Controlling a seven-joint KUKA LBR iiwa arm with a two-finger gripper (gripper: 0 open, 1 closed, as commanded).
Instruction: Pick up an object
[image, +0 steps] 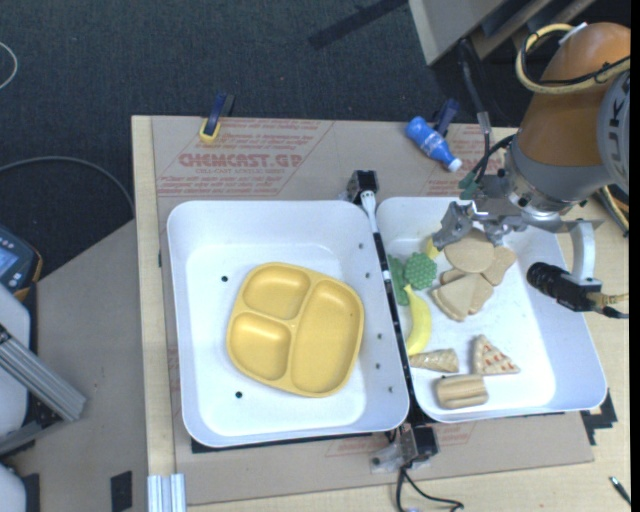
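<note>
Gripper (462, 222) is lowered over bread slices (470, 275) in right bin (570, 385), finger state not discernible; nothing is seen held, so pick-up is judged not yet done

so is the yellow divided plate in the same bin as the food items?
No, the yellow divided plate lies alone in the left bin, while the banana and pizza slice sit in the right bin.

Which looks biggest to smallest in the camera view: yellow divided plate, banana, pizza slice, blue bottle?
1. Yellow divided plate, by far the largest.
2. Banana.
3. Pizza slice and blue bottle look about alike; the bottle lies farther from the camera, so no firm ranking.
</note>
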